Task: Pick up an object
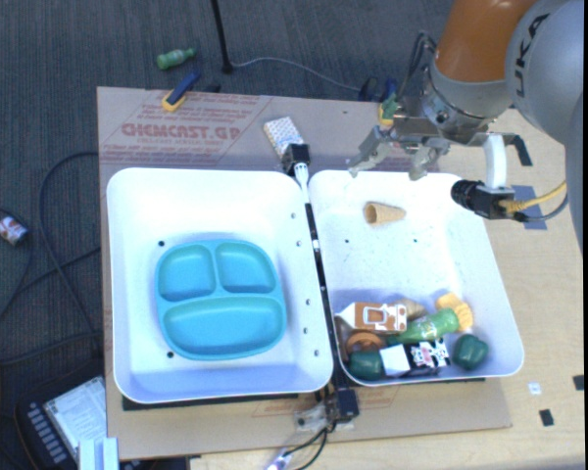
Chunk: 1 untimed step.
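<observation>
Operator, note: gripper (390, 161) hangs over far rim of right bin (490, 262), fingers spread apart, nothing between them. Ice-cream cone (383, 212) lies on its side on right bin floor, just below gripper, apart from it. Toy pile (412, 339) crowds near edge of right bin: bottle, green pieces, what looks like corn cob, details unclear. Blue divided tray (219, 297) sits in left bin (137, 213), beside right bin.

Bench (554, 360), cardboard sheet (176, 130), two white bins (127, 262), possibly clamped together
</observation>
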{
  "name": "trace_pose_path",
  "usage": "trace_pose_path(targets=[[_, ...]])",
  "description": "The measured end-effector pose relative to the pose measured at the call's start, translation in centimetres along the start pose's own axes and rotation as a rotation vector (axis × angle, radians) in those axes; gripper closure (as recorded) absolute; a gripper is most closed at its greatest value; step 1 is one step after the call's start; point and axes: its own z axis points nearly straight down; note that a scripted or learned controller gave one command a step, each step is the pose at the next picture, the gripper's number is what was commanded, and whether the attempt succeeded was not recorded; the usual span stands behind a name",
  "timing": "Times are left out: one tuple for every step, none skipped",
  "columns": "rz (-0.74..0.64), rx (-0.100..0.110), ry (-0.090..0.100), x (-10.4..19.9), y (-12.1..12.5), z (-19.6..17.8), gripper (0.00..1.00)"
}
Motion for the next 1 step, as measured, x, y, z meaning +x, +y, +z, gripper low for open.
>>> trace_pose_path(targets=[[0.002, 0.001, 0.000, -3.78, -9.64, 10.37, 0.00]])
